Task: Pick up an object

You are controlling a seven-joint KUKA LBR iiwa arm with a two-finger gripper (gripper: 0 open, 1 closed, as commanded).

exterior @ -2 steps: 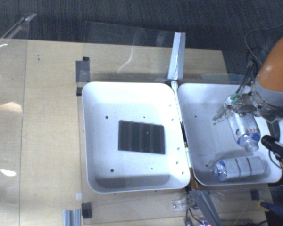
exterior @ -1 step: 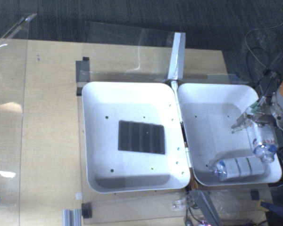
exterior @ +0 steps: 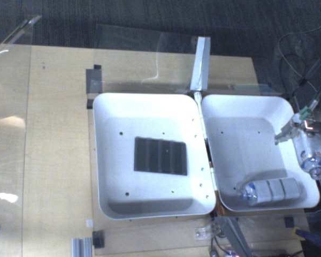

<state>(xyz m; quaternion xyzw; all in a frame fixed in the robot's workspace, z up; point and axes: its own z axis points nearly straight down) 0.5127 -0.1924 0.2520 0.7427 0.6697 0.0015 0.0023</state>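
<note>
Nearest us, a bottle (exterior: 270, 190) lies in the right bin (exterior: 241, 116) — unpicked. We can't judge our gripper (exterior: 291, 130) — next, descend onto it.

Light wood bench (exterior: 48, 159) is carrying two white bins side by side: left bin (exterior: 112, 116), right bin (exterior: 230, 111), rims touching.

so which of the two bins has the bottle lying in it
The right bin: a clear bottle lies on its side near its front edge. The left bin holds a dark ridged rectangle instead.
</note>
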